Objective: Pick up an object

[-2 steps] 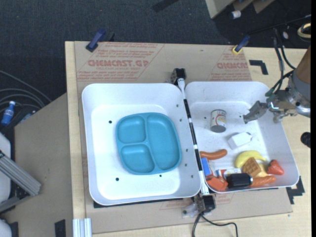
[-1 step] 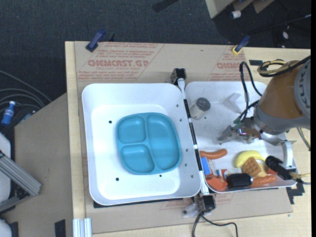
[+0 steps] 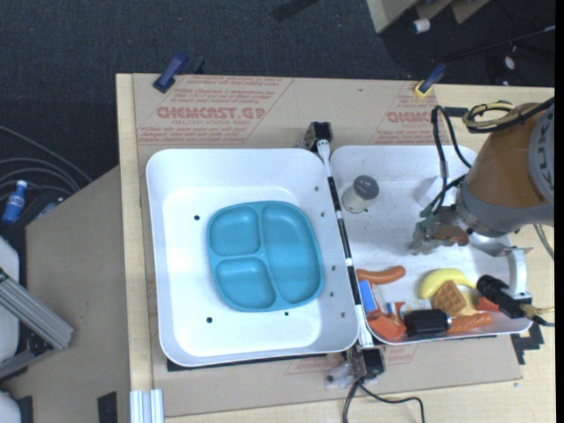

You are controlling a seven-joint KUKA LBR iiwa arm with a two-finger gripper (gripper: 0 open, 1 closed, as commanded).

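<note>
My gripper (image 3: 438, 236) hangs low over the middle of the right bin (image 3: 397, 161), with the grey and orange arm reaching in from the right. Nothing shows between its tips. Just below it lie a yellow banana (image 3: 438, 281) and an orange sausage-shaped piece (image 3: 380, 274). A tan waffle-like piece (image 3: 454, 300) leans against the banana. A black object (image 3: 427, 322) rests on orange pieces (image 3: 388, 326) at the bin's front edge. A grey round-topped item (image 3: 363, 189) stands at the bin's back left.
The left bin (image 3: 167, 183) holds a blue divided plate (image 3: 263, 255). A small blue and white item (image 3: 369, 297) lies by the right bin's left wall. Bare bin floor shows between the grey item and the gripper.
</note>
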